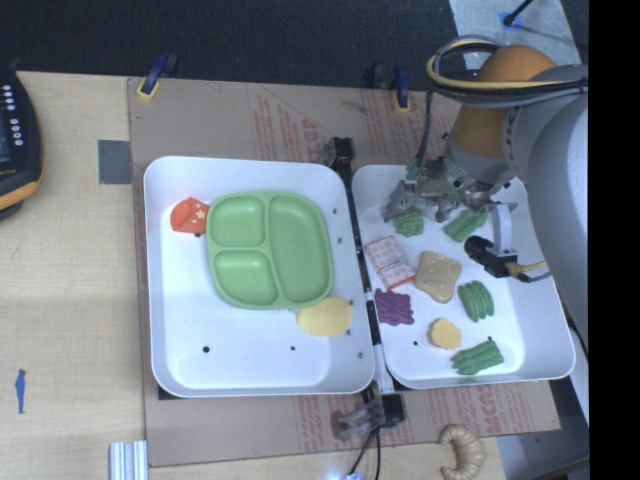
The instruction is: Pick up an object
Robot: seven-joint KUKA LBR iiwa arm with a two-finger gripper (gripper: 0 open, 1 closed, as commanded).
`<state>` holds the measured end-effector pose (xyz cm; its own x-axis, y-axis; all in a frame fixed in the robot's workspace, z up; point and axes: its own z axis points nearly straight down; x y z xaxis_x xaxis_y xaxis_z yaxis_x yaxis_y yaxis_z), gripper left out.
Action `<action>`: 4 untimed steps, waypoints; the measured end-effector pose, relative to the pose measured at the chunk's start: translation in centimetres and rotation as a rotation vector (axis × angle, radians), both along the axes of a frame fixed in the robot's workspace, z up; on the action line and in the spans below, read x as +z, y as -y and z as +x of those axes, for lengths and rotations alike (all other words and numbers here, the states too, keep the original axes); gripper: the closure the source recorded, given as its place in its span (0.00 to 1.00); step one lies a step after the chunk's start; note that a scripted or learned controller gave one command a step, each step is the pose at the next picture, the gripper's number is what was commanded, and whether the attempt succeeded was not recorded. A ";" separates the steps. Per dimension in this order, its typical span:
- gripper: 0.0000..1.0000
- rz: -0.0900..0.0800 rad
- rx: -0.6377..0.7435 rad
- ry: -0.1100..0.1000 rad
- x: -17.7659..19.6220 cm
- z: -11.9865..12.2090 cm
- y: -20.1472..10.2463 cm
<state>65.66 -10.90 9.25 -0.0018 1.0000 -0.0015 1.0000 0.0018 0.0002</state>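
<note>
Grey gripper (428,200) low at the right bin's (556,340) 11 o'clock corner, by a green toy (408,223); grasp state unclear.

The counter (70,298) looks like pale wood with a matt grain, and a brown cardboard sheet (250,113), printed in faded red, lies over it. Both bins (250,368) look like smooth white plastic with a faint sheen. The green plate (270,248) is smooth, softly glossy plastic. The red piece (188,215) and yellow piece (325,317) seem the same moulded plastic, as do the ridged green pieces (477,356). The tan slice (437,275) looks matt and grainy. The purple piece (394,308) looks lumpy. The pincer (425,200) is dull grey metal; the arm (560,178) is smooth grey with a glossy orange band (505,78).
</note>
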 end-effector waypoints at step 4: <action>0.00 -0.001 -0.003 0.000 0.0 0.0 5.5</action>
